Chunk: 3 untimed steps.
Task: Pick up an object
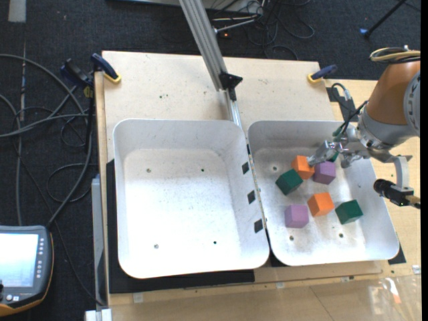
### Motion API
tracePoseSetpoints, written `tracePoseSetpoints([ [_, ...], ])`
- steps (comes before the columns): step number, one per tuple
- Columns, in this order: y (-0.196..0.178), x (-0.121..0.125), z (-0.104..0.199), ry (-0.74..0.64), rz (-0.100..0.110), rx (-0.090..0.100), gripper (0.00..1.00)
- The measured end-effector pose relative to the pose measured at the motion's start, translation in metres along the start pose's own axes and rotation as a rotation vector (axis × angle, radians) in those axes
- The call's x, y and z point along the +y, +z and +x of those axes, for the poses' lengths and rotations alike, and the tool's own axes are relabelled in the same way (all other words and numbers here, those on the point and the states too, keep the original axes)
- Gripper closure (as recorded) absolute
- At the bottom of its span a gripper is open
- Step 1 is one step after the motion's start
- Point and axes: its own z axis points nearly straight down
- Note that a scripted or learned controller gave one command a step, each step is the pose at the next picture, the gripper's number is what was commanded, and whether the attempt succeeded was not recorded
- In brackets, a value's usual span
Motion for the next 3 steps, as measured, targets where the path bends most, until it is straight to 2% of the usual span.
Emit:
tracePoseSetpoints([
  [1, 0.007, 0.003, 0.0, -0.002, -0.005, 0.0, 0.0],
  [2, -0.003, 0.006, 0.0, -0.002, -0.012, -0.001, 1.0],
  [3, -0.047, 0.011, -0.003, -0.002, 0.009, 0.004, 1.0],
])
